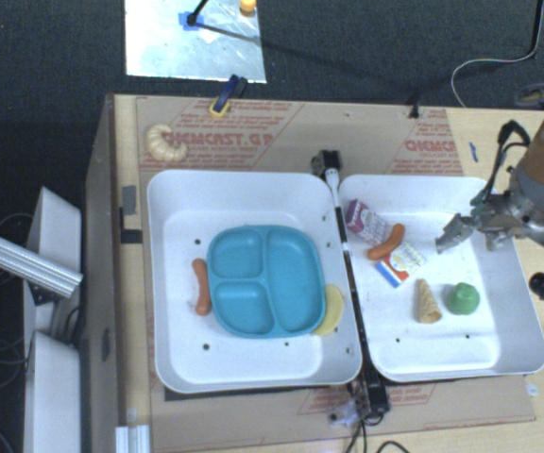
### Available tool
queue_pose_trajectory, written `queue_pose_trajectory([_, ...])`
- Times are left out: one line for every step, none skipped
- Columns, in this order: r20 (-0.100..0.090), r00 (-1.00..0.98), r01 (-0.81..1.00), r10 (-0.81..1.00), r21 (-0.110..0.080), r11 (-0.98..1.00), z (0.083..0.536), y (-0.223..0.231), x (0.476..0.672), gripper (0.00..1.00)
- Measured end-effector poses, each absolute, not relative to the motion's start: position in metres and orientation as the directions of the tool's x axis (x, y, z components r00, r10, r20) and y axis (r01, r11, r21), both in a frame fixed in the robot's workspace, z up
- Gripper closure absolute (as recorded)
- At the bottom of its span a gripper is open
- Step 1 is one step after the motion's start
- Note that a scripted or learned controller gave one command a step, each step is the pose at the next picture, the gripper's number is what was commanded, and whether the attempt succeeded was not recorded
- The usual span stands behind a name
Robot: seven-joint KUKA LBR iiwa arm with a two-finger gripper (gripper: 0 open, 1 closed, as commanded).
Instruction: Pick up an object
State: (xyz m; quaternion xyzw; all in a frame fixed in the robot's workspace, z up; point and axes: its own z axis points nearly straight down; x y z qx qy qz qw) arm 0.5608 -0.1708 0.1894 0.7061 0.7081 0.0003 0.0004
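The grey two-finger gripper hangs over the right shallow white plastic bin, fingers slightly spread and holding nothing. In this bin, the small green round cup lies below the gripper, just beside the beige cone-shaped toy.

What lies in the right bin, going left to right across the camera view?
Purple packet → orange sausage → small red, white and blue pack → tan cone → green cup.

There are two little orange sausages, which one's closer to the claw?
The sausage in the right bin, beside the purple packet. The other sausage lies in the left bin, left of the blue tray.
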Motion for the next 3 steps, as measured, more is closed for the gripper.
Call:
queue_pose_trajectory([0.000,-0.001,1.000,1.000,0.001,0.001,0.136,-0.163,0.511,0.00])
queue_pose_trajectory([-0.005,-0.003,1.000,1.000,0.016,0.003,0.109,-0.152,0.511,0.00])
queue_pose_trajectory([0.000,-0.003,1.000,1.000,0.001,0.003,0.084,-0.121,0.496,0.00])
